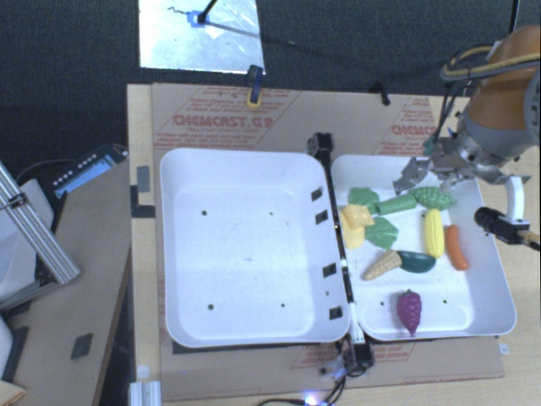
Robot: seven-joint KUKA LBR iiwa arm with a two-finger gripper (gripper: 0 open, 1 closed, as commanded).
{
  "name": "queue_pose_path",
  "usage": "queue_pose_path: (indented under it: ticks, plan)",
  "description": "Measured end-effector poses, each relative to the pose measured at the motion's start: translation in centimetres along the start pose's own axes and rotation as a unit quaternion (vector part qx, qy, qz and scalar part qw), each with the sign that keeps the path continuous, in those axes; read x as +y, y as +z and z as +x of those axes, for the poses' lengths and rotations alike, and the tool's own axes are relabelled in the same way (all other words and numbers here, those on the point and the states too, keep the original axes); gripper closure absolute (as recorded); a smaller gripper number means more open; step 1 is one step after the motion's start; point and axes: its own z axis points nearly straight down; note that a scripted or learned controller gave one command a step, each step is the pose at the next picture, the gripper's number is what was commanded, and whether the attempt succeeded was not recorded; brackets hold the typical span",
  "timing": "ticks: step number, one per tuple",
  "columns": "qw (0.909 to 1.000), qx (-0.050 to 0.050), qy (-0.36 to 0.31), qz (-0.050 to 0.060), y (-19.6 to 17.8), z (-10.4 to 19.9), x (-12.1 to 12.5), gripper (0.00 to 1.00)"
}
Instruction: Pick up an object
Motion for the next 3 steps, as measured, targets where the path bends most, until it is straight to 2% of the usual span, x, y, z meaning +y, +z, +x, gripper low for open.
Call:
queue_pose_path:
  ticks: [1, 3]
  plan:
    - [1.0000, 0.000, 0.001, 0.002, 11.9, -2.6, 1.0, 0.00]
    - [1.0000, 0.001, 0.001, 0.003, 12.5, 1.0, -12.1, 0.00]
